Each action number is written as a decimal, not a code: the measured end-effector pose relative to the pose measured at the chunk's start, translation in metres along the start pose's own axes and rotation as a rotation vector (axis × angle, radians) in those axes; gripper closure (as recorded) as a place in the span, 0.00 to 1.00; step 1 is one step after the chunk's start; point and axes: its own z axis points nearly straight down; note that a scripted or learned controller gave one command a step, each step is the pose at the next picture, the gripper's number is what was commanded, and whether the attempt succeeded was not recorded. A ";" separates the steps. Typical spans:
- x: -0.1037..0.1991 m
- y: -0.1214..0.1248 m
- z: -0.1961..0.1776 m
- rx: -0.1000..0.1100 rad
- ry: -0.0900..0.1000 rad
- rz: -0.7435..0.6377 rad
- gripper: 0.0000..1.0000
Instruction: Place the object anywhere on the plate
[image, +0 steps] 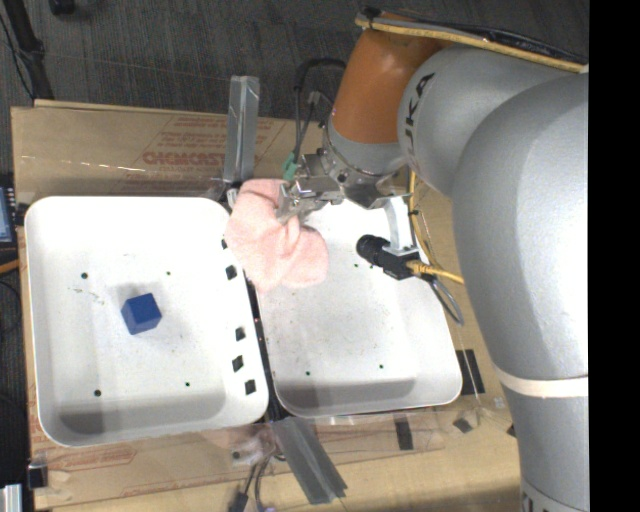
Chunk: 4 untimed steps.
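The gripper (300, 197) hangs over the far left corner of the right bin (420, 375), and its fingers are pinched on the top of a pink cloth (275, 245), which bunches up into the metal there. The cloth droops down from that grasp in a soft, rumpled lump, spreading across the inner edge of the right bin and lapping over the seam toward the left bin (60, 300). Whether its lower folds touch the floor of the right bin cannot be told. Behind the gripper rises the orange band (375, 90) of the arm (510, 200), whose grey bulk covers the right side of the right bin. A small blue cube (141, 312) sits on the floor of the left bin, well apart from the cloth.
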 end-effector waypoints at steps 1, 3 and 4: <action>0.043 0.001 0.003 0.001 0.000 -0.406 1.00; 0.161 0.025 -0.001 -0.006 -0.005 -1.216 1.00; 0.211 0.030 -0.002 -0.006 -0.006 -1.447 1.00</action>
